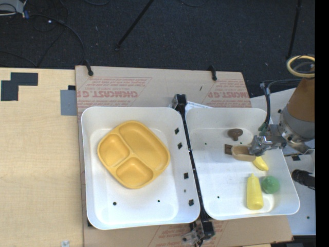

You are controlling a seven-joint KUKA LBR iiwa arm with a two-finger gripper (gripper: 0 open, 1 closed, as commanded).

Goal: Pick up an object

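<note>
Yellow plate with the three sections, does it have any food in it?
Empty. The yellow plate lies flat in the left bin, and all three sections show bare yellow.

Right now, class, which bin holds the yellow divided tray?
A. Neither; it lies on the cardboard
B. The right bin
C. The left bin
C: the yellow divided tray lies inside the left bin, while the gripper works in the right bin.

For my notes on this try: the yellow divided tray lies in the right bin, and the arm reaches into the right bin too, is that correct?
Not quite: the camera view shows the yellow divided tray in the left bin. The arm does reach into the right bin.
</note>
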